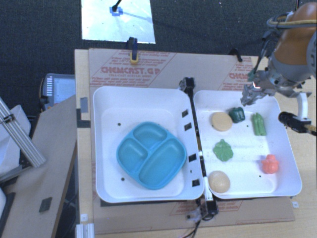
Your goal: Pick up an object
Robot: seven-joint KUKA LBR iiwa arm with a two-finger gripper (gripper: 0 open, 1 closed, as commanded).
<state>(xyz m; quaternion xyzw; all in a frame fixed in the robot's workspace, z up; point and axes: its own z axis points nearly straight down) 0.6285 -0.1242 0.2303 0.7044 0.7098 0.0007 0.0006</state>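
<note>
Bins sit side by side on the counter (84, 133), seen from above at a slant. The left bin (106, 100) holds a blue divided plate (150, 154), lying flat near its middle, away from the loose pieces. The right bin (290, 175) carries the small things a pick could go for, spread well apart so that each leaves room around it: a tan roundish piece (221, 121) near the top left, a dark green piece (237, 114) touching or just beside it, a long light green piece (258, 123) to the right, a leafy green piece (223, 150) in the middle, an orange-red piece (269, 164) toward the right wall, and a second tan round piece (219, 181) at the bottom left corner.

The arm (294, 43) reaches in from the right, its orange band above the wrist. The claw (248, 97) hangs over the upper part of the right bin, just above the dark green piece and pointing down toward it. Nothing shows between its tips, and whether it stands wide or narrow cannot be told at this size. Its place suggests the dark green piece is the target, and the tan piece crowding it could get in the way.
</note>
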